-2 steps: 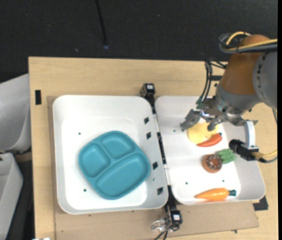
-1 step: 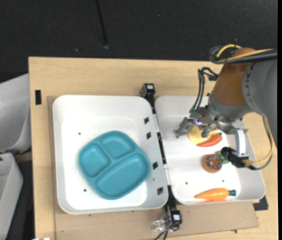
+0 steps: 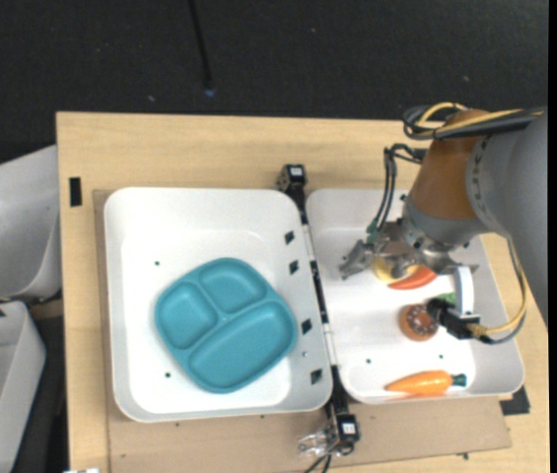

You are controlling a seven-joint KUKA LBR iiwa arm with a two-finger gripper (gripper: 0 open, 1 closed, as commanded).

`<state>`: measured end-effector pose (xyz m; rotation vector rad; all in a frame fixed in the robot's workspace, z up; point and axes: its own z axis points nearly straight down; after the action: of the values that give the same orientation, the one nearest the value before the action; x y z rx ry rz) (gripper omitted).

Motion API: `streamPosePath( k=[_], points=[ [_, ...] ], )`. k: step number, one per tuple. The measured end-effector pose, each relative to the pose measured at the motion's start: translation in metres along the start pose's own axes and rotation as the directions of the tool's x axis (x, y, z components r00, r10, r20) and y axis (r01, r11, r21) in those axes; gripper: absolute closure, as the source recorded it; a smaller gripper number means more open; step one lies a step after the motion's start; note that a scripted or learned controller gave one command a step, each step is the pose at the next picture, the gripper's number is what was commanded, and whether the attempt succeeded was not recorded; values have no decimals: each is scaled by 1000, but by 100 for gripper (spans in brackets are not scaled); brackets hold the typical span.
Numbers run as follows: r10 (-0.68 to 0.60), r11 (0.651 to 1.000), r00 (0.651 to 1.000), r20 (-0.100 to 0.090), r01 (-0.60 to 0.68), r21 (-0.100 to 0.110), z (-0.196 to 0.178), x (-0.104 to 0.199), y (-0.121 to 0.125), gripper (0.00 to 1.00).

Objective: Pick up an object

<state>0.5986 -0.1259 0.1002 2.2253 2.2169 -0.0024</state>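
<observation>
My gripper (image 3: 375, 255) hangs low over the upper part of the right bin (image 3: 357, 215), under the grey arm with its orange band. Just right of it and below lie a small yellow item (image 3: 387, 267) and a red-orange pepper-like piece (image 3: 414, 279), both partly covered by the wrist. A brown, round, donut-like piece (image 3: 418, 322) rests lower in the same bin. An orange carrot with a green tip (image 3: 422, 383) lies along the bin's front wall. Nothing is visibly held.
The left bin (image 3: 130, 225) holds a blue divided plate (image 3: 224, 323), tilted toward the middle. Black clips (image 3: 309, 264) run along the divider between the two bins. A white box (image 3: 2, 235) stands off the bench's left edge.
</observation>
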Motion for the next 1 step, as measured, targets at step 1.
streamPosePath(
  k=[1],
  points=[
    [5, 1000, 1000, 0, -5, -4, -12, -1, 1, 100]
  ],
)
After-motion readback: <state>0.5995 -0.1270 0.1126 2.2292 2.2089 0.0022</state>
